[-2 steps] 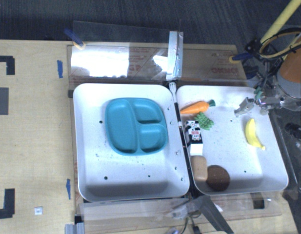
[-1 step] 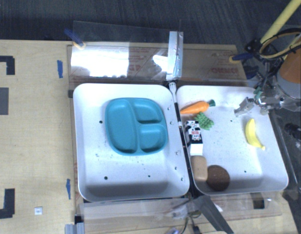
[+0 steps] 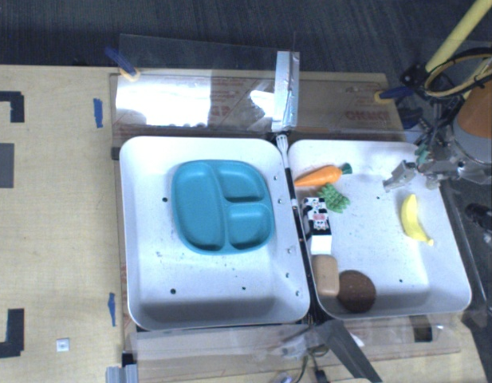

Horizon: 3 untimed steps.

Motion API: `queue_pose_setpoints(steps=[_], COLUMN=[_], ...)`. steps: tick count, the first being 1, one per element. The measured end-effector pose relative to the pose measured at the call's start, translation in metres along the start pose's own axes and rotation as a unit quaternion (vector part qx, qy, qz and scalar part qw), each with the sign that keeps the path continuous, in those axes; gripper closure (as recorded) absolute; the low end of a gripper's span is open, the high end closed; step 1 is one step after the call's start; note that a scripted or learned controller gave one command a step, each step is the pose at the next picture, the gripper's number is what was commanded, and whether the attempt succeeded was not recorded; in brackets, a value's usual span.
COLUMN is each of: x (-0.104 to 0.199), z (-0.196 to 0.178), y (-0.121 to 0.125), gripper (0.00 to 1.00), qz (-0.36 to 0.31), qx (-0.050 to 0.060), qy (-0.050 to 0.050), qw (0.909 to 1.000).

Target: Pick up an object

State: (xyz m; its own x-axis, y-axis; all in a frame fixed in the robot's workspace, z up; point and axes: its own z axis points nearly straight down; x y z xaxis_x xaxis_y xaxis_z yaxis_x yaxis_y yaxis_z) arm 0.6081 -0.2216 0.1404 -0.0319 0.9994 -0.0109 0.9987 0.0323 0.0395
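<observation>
The right bin (image 3: 449, 294) holds several objects. An orange carrot (image 3: 317, 175) lies at its far left, with a green leafy piece (image 3: 335, 198) just below it. A yellow banana (image 3: 415, 218) lies toward the right side. Along the left wall sit a small black, white and red toy (image 3: 315, 214), a white block (image 3: 320, 244), a tan block (image 3: 325, 275) and a brown round object (image 3: 357, 290). My gripper (image 3: 399, 175) hangs over the bin's far right part, just above the banana's upper end. Nothing shows in its grasp.
The left bin (image 3: 150, 278) carries a blue divided plate (image 3: 223, 206). A clear plastic sheet (image 3: 198, 90) and a metal bar (image 3: 285, 90) stand behind the bins. Yellow and black cables (image 3: 457, 54) hang at the top right by the arm.
</observation>
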Motion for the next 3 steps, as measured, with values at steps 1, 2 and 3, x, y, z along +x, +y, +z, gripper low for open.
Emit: queue_pose_setpoints(steps=[1, 2, 3], x=[0.0000, 0.0004, 0.0002], z=[0.0002, 0.0003, 0.0005], y=[0.0000, -0.0006, -0.0008], gripper=[0.00, 0.00, 0.00], qz=[0.003, 0.006, 0.007], qx=[-0.002, -0.003, -0.003], qy=[0.000, 0.000, 0.000], qw=[1.0000, 1.0000, 1.0000])
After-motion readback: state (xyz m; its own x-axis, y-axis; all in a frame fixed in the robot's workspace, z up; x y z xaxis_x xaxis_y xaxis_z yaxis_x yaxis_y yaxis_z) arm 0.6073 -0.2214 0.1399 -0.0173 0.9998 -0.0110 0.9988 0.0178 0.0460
